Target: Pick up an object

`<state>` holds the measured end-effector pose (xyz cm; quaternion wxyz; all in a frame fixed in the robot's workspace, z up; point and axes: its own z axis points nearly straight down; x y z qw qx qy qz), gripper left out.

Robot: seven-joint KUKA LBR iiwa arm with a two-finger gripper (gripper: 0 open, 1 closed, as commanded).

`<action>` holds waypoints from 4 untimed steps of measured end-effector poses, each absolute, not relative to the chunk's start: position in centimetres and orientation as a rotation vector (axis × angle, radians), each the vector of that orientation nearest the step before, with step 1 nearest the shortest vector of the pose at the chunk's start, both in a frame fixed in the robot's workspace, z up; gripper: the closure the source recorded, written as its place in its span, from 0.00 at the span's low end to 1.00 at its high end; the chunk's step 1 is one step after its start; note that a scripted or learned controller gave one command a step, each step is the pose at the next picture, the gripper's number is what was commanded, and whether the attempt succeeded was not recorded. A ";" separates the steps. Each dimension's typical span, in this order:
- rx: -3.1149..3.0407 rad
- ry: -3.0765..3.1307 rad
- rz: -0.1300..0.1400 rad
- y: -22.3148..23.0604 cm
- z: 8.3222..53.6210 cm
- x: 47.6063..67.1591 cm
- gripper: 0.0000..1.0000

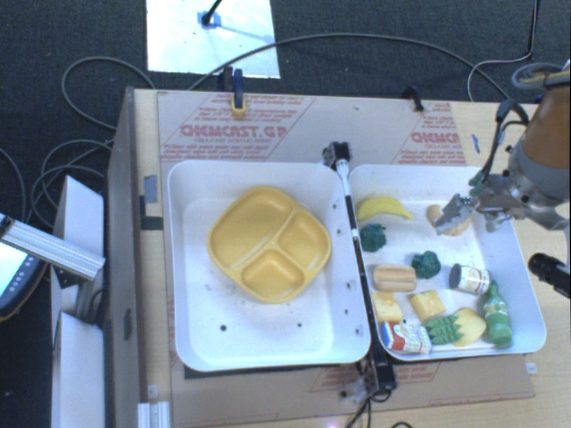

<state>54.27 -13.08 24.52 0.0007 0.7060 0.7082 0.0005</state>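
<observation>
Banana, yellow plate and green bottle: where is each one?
Banana (384, 208): camera view, middle of its curve.
Yellow plate (234, 230): camera view, its big compartment.
Green bottle (497, 317): camera view, its body.

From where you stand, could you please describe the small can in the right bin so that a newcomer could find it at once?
Start at the right shallow white bin, the one crowded with toy food. Near its right wall, below the dark green broccoli piece and above the green plastic bottle, lies the small can on its side. It alone is a short cylinder with a dark label and silvery metal end.
</observation>
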 end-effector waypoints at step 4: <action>2.269 2.240 -0.049 -9.5 8.9 66.1 0.00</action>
